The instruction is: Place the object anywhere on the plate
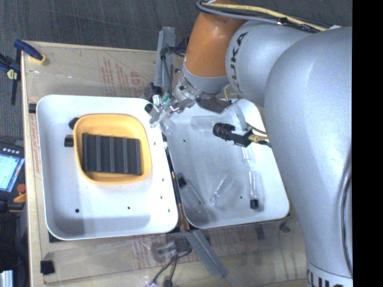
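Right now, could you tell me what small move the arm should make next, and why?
Probably a short move toward the left bin. The hand sits over the seam between the bins, at the far corner, while the yellow plate lies further left. I cannot tell whether the hand holds anything, so check that first.

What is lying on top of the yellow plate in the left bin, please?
A dark ribbed rectangular object lies flat on the yellow plate, inside its rim. It covers the plate's middle, so anything beneath it cannot be seen. The claw is at the bin's upper right edge.

2 white bins [54,220] on a bench [90,61] — blue clamp [29,49] at its corner.
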Robot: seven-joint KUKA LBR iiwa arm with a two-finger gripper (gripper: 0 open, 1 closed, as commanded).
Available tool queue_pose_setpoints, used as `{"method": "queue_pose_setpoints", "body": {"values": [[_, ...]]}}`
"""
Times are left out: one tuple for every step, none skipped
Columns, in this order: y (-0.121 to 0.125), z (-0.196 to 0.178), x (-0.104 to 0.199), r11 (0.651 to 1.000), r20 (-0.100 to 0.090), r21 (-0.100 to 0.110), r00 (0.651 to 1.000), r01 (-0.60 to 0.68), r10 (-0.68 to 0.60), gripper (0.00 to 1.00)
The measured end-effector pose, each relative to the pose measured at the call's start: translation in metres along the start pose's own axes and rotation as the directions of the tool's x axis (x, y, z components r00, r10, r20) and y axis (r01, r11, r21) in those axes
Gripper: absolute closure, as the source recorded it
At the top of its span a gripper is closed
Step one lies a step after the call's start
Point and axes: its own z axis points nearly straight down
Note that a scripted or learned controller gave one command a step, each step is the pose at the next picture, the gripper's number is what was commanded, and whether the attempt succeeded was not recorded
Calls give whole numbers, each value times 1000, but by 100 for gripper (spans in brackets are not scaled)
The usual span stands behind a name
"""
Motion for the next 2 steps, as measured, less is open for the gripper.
{"method": "queue_pose_setpoints", "body": {"values": [[-7, 0, 22, 975, 0, 0, 975, 222, -222, 100], [-8, -1, 21, 975, 1, -1, 975, 221, -221, 0]]}}
